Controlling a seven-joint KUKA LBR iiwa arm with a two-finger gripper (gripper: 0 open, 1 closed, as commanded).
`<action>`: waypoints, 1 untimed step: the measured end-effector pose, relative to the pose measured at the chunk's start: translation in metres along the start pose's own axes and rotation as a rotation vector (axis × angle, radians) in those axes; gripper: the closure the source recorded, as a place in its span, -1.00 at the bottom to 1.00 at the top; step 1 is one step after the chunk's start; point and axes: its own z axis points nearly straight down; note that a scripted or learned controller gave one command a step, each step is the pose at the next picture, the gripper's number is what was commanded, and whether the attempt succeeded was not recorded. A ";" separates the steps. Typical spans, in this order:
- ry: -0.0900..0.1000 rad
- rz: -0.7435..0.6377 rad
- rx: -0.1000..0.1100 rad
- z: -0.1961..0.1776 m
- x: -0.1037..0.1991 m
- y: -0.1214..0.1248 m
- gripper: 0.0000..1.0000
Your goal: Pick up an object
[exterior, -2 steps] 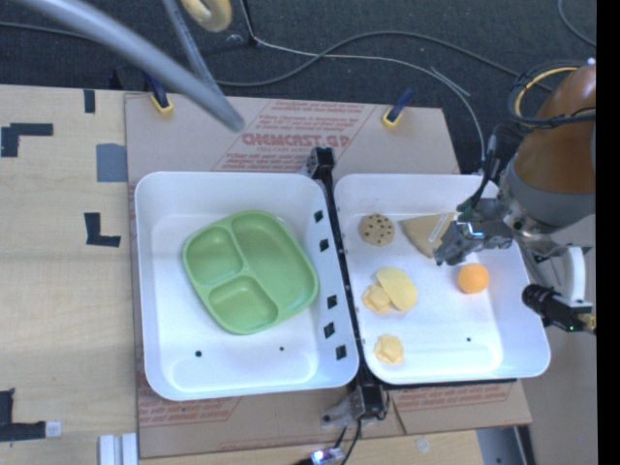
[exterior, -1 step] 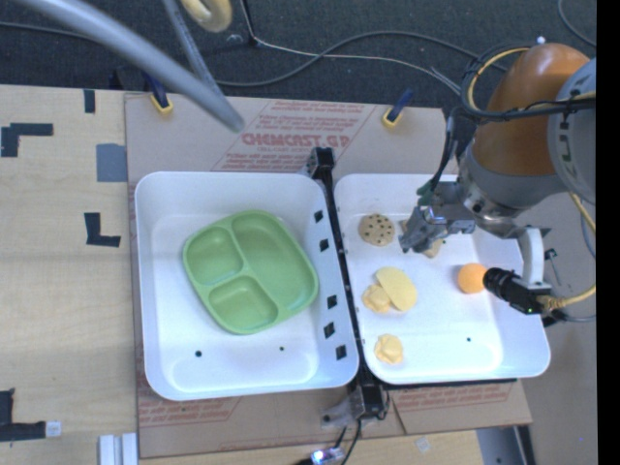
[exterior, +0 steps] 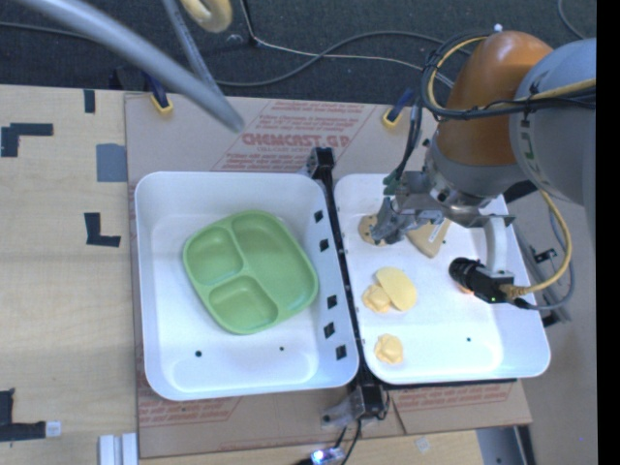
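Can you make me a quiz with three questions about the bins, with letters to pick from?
1. Where is the green plate?
A. left bin
B. right bin
C. the floor

2. How many compartments does it have?
A. one
B. three
C. six

3. Where is the gripper?
A. over the green plate
B. low in the right bin
C. off the bench

Answers: 1 A, it lies in the left bin. 2 B, three hollows show. 3 B, it is down in the right bin near a tan piece, above the yellow pieces.
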 end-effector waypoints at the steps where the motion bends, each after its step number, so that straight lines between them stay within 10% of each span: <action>1: -0.001 0.001 -0.001 0.010 0.044 0.028 1.00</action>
